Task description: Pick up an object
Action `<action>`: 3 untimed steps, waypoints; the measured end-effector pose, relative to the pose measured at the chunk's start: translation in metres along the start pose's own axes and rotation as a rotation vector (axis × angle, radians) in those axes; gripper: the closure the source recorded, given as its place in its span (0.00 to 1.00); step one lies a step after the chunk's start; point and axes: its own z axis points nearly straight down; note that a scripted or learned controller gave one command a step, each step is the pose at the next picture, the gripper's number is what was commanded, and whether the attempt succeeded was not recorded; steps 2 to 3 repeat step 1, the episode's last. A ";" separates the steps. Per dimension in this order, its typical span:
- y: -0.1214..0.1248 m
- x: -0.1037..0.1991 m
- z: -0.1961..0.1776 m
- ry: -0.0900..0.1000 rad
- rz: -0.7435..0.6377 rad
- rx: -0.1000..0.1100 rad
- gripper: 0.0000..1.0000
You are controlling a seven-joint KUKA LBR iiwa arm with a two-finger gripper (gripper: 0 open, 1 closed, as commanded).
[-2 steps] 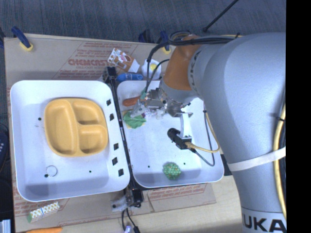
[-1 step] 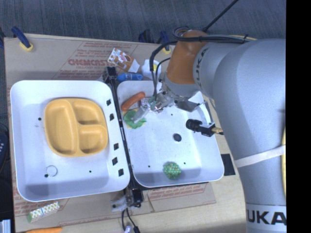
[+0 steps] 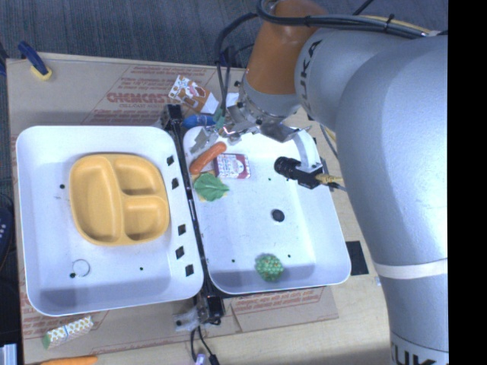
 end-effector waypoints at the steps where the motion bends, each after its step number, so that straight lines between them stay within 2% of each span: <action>1: -0.004 -0.006 0.001 0.002 -0.157 0.004 0.00; 3: -0.004 -0.006 0.001 0.002 -0.157 0.004 0.00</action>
